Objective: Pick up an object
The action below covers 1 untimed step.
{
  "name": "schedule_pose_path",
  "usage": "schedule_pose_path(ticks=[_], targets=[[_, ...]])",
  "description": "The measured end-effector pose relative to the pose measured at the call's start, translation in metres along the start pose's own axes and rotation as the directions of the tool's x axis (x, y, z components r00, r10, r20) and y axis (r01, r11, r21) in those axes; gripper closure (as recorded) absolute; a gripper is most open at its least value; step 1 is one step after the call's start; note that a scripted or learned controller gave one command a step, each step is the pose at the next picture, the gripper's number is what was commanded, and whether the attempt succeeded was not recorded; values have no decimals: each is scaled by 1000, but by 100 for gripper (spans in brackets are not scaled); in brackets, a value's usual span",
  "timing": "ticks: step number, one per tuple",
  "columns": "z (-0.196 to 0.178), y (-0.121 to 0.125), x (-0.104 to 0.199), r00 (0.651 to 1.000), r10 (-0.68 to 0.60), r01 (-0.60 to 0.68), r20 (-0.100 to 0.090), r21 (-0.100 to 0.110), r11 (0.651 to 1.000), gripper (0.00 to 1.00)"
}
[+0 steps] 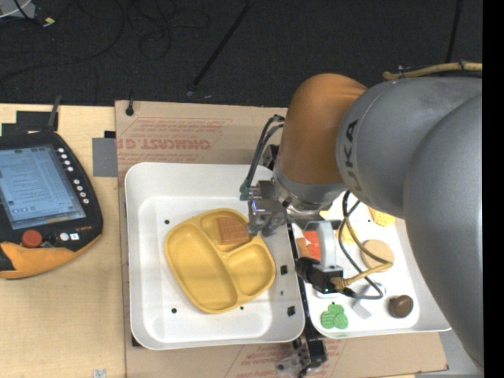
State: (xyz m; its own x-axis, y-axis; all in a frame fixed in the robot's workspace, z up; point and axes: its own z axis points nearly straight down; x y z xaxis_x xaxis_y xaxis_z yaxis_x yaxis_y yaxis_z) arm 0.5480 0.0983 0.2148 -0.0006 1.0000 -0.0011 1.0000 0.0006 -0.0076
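Yellow tray [216, 270] (divided) lying diagonally

yellow tray [206, 270] — brown waffle [231, 229], green toy [335, 316], white bins [146, 211]

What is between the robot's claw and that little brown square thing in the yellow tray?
Nothing visible stands between them. The gripper hangs right at the edge of the brown square piece, which lies in the upper compartment of the yellow divided tray in the left bin. The arm's own bulk hides the rest.
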Motion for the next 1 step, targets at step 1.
schedule_pose_path(ticks=[1], targets=[[-14,-8,10,1000,-1,1,0,-1,1000,100]])
